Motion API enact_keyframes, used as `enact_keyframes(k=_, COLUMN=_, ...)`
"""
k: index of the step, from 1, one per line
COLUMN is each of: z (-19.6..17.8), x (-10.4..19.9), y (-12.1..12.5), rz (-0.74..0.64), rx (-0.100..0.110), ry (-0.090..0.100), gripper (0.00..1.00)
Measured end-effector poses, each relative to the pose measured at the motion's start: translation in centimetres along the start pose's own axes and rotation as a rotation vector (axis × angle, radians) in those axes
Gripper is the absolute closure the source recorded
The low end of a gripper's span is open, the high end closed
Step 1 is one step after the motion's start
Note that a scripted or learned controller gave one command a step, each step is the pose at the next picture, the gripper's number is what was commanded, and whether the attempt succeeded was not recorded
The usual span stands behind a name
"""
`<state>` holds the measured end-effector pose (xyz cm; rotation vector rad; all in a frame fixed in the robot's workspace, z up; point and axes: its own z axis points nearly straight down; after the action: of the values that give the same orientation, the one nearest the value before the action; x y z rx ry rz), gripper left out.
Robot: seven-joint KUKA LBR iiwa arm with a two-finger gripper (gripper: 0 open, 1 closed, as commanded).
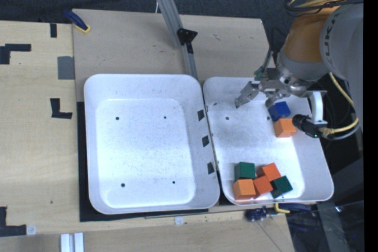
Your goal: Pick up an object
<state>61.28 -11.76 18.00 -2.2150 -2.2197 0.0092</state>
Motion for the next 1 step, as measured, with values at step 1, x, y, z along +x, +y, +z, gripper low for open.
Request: enact_keyframes(k=1, z=5.07, x=0.95, y=-0.44, rz=0.000, rx=-0.001, ry=0.000, gripper=0.00)
